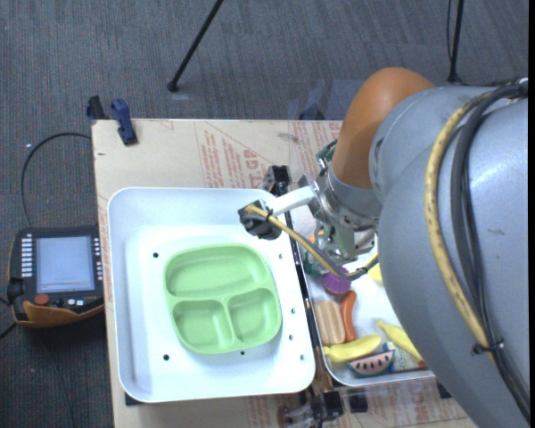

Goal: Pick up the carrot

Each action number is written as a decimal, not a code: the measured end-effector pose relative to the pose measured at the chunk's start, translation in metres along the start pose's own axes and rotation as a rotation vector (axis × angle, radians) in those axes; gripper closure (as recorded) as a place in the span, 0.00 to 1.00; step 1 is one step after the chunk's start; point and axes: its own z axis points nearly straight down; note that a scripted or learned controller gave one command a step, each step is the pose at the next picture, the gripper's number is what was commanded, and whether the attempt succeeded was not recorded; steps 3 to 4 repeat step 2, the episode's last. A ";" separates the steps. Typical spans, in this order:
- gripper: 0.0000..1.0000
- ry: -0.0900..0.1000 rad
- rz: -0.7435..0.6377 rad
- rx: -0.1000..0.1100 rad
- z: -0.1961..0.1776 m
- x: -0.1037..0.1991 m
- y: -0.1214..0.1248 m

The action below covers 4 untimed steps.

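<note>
1. Red mirrored lettering is showing on the bench board [241,154]; unreadable.
2. A green divided plate [221,297] is sitting mid left bin [129,239].
3. The arm [446,230] is looming over the right bin [374,380], hiding most of it; gripper [339,239] grip state: cannot tell.
4. The carrot [348,316], orange, slim, is lying near the right bin's front edge, between a bread piece [328,322] and a banana [353,349]; a watermelon slice [373,364] is lying alongside.

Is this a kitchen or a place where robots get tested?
Probably a robot test lab, not a kitchen. A big grey arm reaches over two white bins, one with toy food like a carrot. A control pad lies on the carpet, and tripod legs stand behind.
</note>
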 end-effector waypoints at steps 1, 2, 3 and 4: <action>1.00 -0.002 0.005 -0.001 -0.011 0.006 -0.061; 0.00 -0.002 0.014 -0.005 -0.011 0.005 -0.055; 0.00 -0.002 0.014 -0.005 -0.011 0.005 -0.055; 0.00 -0.002 0.014 -0.005 -0.011 0.005 -0.055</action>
